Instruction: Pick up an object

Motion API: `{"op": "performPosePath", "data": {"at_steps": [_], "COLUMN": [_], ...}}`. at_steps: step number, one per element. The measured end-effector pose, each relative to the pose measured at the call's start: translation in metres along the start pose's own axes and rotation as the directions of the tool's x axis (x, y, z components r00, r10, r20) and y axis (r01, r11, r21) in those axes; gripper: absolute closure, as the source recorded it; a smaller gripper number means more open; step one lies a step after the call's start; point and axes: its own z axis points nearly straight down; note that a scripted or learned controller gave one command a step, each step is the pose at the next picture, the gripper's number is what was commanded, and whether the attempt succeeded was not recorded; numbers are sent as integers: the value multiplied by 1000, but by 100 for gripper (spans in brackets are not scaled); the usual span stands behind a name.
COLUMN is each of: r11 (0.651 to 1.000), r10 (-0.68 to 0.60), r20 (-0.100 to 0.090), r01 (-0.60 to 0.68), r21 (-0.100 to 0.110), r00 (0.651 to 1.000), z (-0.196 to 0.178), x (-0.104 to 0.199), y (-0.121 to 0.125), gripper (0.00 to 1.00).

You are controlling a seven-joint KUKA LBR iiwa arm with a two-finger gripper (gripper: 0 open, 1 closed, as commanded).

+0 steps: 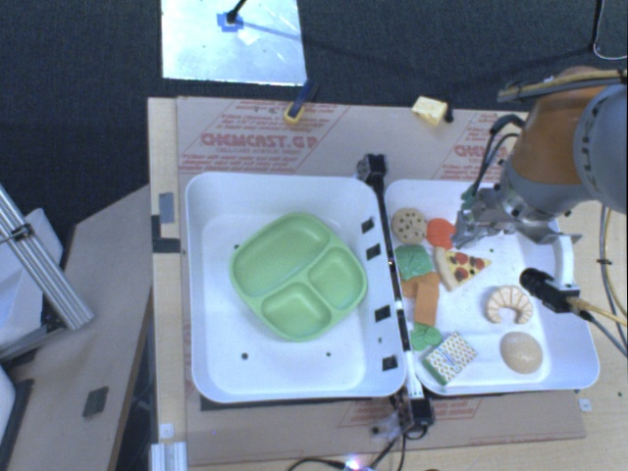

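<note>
The gripper (469, 226) is down inside the right bin (569, 366), hanging just over the tomato-red round piece (441, 233), and from up here I can't tell how its jaws are set or whether anything is caught in them; the arm's grey wrist and orange band (549, 135) crowd over that corner. Right beside the red piece sits the pizza slice (461, 265), its crust end pointing away from the tool. On the red piece's other side, toward the divider, lies the chocolate-chip cookie (408, 226). Below it there's a green leafy lump (412, 261), then an orange block (426, 299), another small green bit (425, 337) and a checked blue-green packet (450, 356) near the front wall. Farther out from the red piece, the croissant (510, 304) and the pale egg (521, 351) sit well apart from the tool. A black cable fitting (549, 290) juts in just past the croissant. Across the divider, the left bin (211, 361) holds a green sectioned plate (297, 275). The arm's upper body is cut off at the frame edge.
</note>
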Motion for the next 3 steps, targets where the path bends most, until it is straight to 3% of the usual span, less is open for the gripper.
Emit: {"op": "performPosePath", "data": {"at_steps": [1, 2, 3], "r11": [1000, 1000, 1000], "r10": [0, -4, -5], "r20": [0, -3, -3], "r01": [0, 4, 5], "r21": [0, 6, 5], "r00": [1000, 1000, 1000], "z": [-54, -47, -65], "x": [0, 51, 104], "y": [2, 7, 11], "gripper": [100, 100, 100]}}
